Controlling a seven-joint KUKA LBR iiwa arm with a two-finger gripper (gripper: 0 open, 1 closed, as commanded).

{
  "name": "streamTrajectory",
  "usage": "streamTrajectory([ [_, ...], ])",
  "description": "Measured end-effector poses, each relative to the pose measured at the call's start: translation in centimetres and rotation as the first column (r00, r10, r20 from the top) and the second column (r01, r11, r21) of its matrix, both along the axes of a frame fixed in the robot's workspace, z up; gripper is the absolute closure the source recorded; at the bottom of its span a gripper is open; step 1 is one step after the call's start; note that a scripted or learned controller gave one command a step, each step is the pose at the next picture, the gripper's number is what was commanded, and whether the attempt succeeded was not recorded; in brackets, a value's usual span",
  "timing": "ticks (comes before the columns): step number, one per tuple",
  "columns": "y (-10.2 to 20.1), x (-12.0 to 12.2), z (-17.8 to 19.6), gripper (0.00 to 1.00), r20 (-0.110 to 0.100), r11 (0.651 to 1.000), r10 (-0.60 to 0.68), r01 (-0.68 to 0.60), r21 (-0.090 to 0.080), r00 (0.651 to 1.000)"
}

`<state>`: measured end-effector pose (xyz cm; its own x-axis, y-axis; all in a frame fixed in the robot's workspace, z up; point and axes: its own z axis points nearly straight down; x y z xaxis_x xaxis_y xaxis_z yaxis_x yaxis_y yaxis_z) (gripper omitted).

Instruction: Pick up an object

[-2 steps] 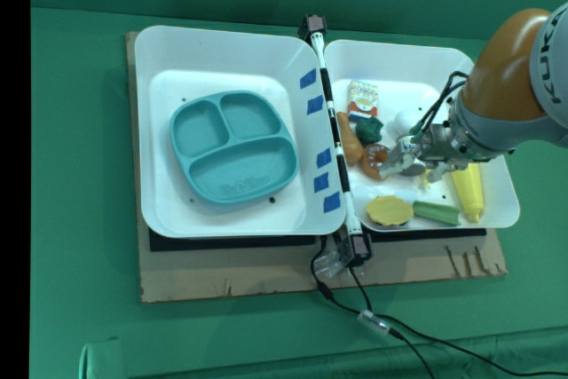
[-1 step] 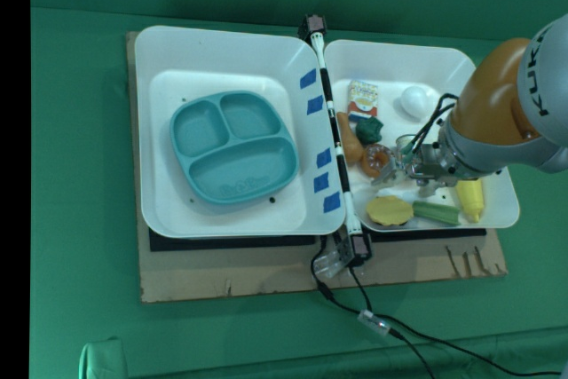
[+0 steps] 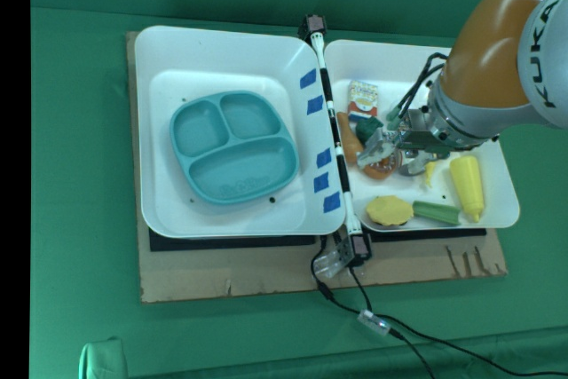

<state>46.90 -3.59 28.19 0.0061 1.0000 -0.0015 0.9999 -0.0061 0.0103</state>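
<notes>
We see the grey arm [image 3: 501,67], with its orange band, reaching in from three o'clock over the right bin [image 3: 417,58]. Its tool [image 3: 380,148] hangs low over the bin's left half, among the toy foods, and we cannot tell from this slanted view whether it is open or closed, or whether anything sits in it.

The things to pick lie in the right bin. A small printed packet [image 3: 362,95] rests at twelve o'clock from the tool. An orange carrot [image 3: 350,138] lies just at nine o'clock of the tool, along the bin's left wall. A yellow corn cob [image 3: 468,182] lies toward four o'clock, near the bin's right side. A green cucumber piece [image 3: 436,212] sits toward five o'clock, near the front rim, and a round yellow biscuit-like piece [image 3: 390,210] lies just beside it, at six o'clock from the tool.

The left bin [image 3: 177,49] holds a teal divided plate [image 3: 234,148] with three compartments, roughly at its centre. Blue tape squares [image 3: 319,142] run down the wall between the two bins. Both bins stand on a cardboard sheet [image 3: 266,280] on the green surface [image 3: 80,191], and a black cable [image 3: 390,333] trails away toward five o'clock.
</notes>
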Motion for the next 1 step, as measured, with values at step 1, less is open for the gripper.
streamTrajectory([
  [1, -6.15, -0.15, -3.77, 0.0, -0.007, 1.0, -0.002, 0.002, -0.001, 1.0],
])
